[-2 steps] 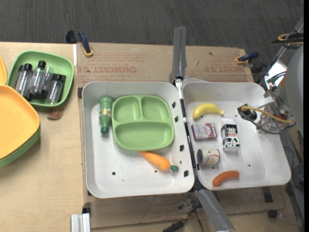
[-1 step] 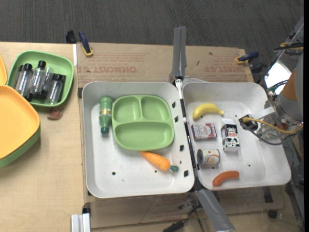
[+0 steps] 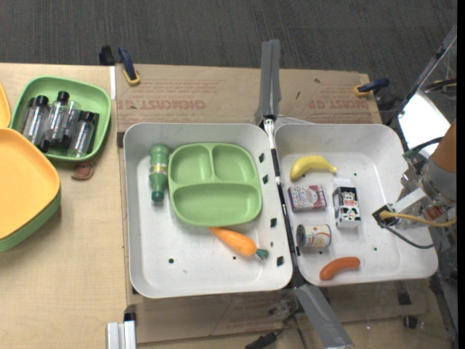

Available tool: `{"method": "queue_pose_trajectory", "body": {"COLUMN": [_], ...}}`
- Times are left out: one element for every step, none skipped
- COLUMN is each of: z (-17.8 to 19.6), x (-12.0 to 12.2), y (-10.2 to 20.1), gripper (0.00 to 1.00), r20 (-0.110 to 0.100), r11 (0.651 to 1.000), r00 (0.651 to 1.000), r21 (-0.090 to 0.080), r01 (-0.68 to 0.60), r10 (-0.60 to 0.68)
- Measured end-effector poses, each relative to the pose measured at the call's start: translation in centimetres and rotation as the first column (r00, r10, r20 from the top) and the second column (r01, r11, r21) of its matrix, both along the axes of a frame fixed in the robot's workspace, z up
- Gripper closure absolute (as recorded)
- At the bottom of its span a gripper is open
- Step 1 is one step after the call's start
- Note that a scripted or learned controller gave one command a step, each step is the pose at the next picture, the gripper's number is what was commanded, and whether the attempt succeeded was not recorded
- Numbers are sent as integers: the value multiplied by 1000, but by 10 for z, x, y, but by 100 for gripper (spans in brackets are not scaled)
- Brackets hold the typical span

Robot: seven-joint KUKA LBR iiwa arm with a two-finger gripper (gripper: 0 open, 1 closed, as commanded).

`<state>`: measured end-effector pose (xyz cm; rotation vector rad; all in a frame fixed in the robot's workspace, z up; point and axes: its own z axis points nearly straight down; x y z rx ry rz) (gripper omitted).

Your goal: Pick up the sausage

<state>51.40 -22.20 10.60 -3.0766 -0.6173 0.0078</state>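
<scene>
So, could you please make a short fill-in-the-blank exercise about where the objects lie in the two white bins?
1. The orange-red sausage lies in the ____ white bin.
2. The yellow banana lies in the same bin as the small pink carton, on its ____ side.
3. The orange carrot lies just outside the green ____ plate.
4. The green bottle lies to the ____ of that plate.

Missing words: right; far; divided; left
</scene>
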Motion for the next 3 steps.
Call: {"method": "queue_pose_trajectory", "body": {"z": [61,68,76], "x": [-13,-13,-13], "y": [0,0,0], "gripper": [100,100,100], "r20": [2,-3,-7], "r11": [982,982,983], "r00": [982,982,983], "r21": [-3,-4,-4], "r01": [191,188,184], "r10": [-191,-188,-185]}}
